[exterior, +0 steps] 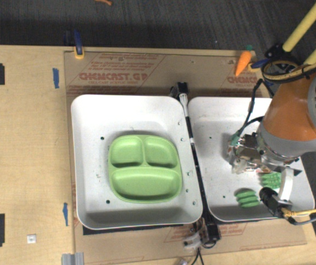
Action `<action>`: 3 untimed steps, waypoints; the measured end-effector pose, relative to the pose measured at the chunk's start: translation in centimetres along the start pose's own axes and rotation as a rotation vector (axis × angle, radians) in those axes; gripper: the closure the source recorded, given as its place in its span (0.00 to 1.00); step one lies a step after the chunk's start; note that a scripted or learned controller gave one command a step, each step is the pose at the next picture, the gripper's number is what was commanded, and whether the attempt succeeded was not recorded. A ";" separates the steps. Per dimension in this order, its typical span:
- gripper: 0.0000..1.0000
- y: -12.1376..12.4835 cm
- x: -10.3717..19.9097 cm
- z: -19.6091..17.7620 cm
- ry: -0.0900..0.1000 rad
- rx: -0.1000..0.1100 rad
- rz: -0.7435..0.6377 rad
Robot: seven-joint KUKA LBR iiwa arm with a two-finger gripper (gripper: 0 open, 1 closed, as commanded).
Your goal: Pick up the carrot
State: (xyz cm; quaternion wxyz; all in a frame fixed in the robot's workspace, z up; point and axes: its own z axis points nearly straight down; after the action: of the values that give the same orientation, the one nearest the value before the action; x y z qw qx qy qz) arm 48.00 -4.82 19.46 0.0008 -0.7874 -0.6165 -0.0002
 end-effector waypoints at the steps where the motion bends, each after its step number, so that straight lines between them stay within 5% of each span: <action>1: 1.00 6.3 -4.4 -4.1 -0.002 -0.002 -0.082; 2: 1.00 2.0 -2.0 -1.1 -0.001 0.002 -0.245; 3: 1.00 -0.4 3.7 0.4 0.000 0.001 -0.626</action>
State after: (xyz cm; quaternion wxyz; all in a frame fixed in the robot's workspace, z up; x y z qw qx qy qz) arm 48.47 -1.17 19.05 0.0009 -0.5595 -0.8289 0.0000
